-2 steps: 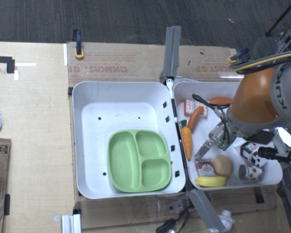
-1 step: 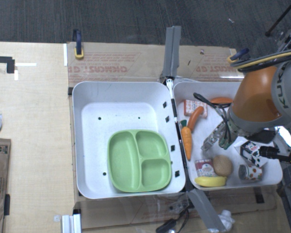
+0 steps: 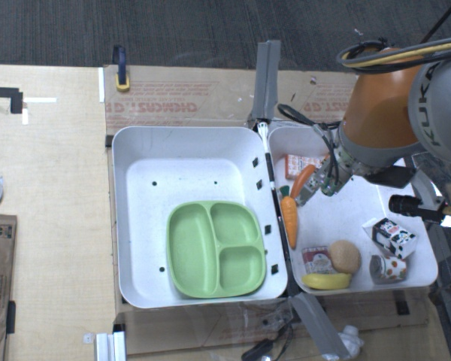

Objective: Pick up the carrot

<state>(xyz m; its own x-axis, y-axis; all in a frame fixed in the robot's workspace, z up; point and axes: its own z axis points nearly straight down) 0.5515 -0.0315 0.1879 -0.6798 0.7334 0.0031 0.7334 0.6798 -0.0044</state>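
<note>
Against the right bin's [image 3: 428, 273] left wall lies the carrot [image 3: 289, 220]. Just above it hangs the gripper [image 3: 310, 190]; whether it is released or clenched, I cannot tell.

Fixed overhead camera slants down on both bins [image 3: 128, 201].

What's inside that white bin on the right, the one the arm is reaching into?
In the right bin: a carrot, a banana, a brown round item, small cartons and packets. The gripper and arm cover part of the bin's far end.
</note>
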